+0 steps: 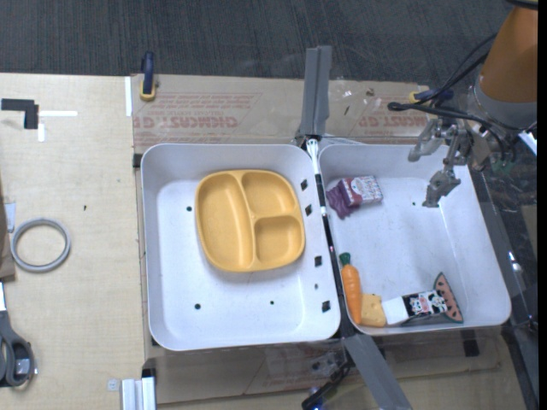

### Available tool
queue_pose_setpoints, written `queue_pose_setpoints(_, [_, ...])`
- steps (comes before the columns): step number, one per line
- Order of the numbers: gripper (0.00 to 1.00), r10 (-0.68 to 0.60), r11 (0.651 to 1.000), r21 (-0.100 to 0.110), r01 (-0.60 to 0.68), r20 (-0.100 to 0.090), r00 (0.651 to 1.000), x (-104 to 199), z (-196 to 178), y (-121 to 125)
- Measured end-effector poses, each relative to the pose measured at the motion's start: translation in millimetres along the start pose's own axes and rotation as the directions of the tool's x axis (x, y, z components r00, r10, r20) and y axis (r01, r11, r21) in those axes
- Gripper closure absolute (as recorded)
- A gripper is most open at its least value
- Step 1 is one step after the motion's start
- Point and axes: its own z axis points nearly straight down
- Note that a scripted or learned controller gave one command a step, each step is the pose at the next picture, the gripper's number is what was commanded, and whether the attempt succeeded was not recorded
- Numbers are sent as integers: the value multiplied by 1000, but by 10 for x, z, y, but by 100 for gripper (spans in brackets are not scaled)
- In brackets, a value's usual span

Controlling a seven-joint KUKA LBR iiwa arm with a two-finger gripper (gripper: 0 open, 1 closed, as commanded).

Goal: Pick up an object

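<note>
My gripper (427, 174) hangs over the far right part of the right bin (479, 254), open, with nothing between its fingers. A purple snack packet (355, 195) lies to its left near the bin's far left corner. Along the near left wall lies a toy carrot (349, 286), with a yellow chunk (373, 309) beside it. A small black and white carton (414, 307) and a brown wedge like a pizza slice (448, 296) rest against the near wall. In the left bin (171, 297) sits a yellow divided plate (250, 220).
A grey divider bar (314, 92) runs between the two bins. On the wooden bench at left lie a grey tape ring (38, 244) and scissors (13, 359). A blue clamp (148, 75) stands behind the left bin.
</note>
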Motion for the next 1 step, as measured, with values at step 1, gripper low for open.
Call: queue_pose_setpoints(1, [0, 298, 954, 0, -298, 5, 954, -116, 1256, 283])
